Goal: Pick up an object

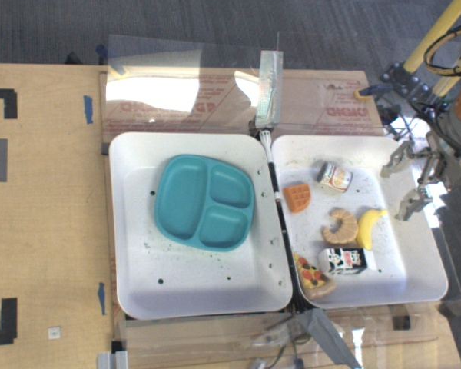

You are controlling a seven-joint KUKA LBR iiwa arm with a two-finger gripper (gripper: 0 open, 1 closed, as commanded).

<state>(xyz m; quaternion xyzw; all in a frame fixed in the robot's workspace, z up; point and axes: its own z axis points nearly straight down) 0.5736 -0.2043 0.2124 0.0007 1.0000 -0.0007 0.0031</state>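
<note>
Gripper (415, 179), fingers spread and apparently empty, poised at the 3 o'clock rim of the right bin (426, 279). Candidate objects lie unlifted within: croissant (342, 225), banana (368, 228), milk carton (346, 260). Grasp not yet begun.

The teal three-compartment plastic plate (204, 202) lies in the left shallow white bin (131, 283). In the right shallow white bin (422, 279), the brown croissant (342, 226) sits just left of the yellow banana (369, 228), behind the black-and-white milk carton (346, 260).
</note>
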